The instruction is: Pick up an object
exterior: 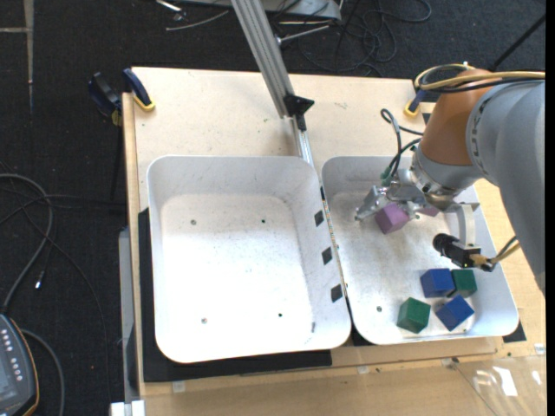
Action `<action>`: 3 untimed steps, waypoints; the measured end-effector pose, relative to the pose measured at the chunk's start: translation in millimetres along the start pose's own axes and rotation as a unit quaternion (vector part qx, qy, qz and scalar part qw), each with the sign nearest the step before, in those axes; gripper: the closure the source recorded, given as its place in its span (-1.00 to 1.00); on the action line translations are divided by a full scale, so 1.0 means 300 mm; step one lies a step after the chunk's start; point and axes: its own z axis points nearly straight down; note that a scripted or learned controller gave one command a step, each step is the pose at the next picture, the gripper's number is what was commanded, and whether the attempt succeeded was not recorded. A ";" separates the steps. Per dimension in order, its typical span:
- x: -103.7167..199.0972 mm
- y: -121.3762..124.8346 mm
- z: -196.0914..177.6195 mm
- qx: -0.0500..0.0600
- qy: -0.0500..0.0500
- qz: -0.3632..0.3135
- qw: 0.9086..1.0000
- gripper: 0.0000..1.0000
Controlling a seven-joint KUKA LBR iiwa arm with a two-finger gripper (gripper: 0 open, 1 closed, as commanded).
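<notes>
You have the gripper (388,204) in the right bin (357,180), with a purple block (391,217) directly under its tip; it looks pinched between the fingers, but contact is hard to confirm. From that block, two blue blocks (437,282) and two green blocks (414,314) cluster well apart toward the bin's near corner. The left bin (173,180) lies beyond the divider. I judge nothing blocks a straight lift.

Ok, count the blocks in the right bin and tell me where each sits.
5: a purple block at the gripper, two blue blocks and two green blocks clustered in the near right corner. The arm may hide more.
</notes>
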 end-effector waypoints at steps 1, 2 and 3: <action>0.023 -0.094 0.001 0.003 0.001 0.004 1.000 -1.00; 0.062 -0.017 0.000 0.001 0.000 0.001 1.000 -1.00; 0.060 -0.019 -0.032 0.001 0.000 0.001 1.000 1.00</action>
